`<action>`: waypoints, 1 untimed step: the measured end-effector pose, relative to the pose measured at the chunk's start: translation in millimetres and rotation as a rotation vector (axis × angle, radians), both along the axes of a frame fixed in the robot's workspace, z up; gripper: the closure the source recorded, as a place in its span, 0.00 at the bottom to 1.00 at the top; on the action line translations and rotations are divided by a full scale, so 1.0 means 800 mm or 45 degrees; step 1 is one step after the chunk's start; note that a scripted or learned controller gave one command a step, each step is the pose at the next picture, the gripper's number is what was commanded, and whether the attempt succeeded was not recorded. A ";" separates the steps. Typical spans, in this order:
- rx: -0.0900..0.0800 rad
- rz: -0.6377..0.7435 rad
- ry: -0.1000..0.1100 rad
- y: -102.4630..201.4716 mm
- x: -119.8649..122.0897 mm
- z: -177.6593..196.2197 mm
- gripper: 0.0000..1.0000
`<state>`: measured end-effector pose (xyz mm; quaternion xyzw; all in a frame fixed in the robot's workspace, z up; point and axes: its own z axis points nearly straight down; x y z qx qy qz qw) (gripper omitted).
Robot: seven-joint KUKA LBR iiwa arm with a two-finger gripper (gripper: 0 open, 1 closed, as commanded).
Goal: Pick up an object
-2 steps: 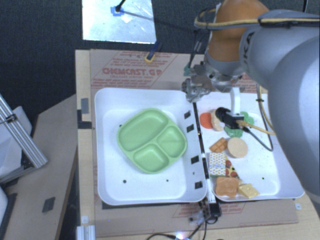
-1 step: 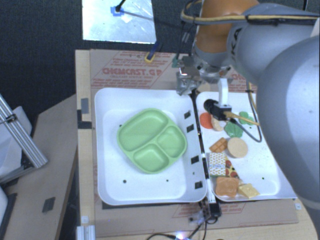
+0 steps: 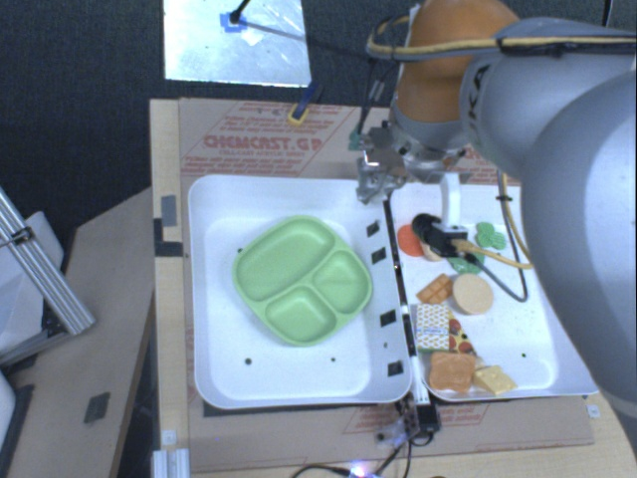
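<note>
Grey arm (image 3: 572, 157) looms closest, slung across the right bin (image 3: 542, 361). Candidate objects lie clustered along that bin's left side: tan disc (image 3: 472, 294), orange cracker (image 3: 435, 289), yellow block (image 3: 495, 379). None is lifted. The gripper (image 3: 378, 182) hovers over the divider's far end, probably staging a descent; apart or together, cannot tell. Green plate (image 3: 299, 282) sits in the left bin (image 3: 214, 366).

From my seat the arm (image 3: 567, 167) blocks the whole right side and far corner of the right bin (image 3: 523, 342), and it runs off the top and right of my feed. A red disc (image 3: 406, 237) and a green piece (image 3: 488, 234) are each half covered by wrist hardware. The little patterned square (image 3: 432, 325) is too small for me to make out.
</note>
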<state>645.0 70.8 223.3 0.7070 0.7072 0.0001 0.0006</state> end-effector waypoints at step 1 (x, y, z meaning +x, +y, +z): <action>0.000 0.004 -0.003 -0.002 0.017 -0.001 1.00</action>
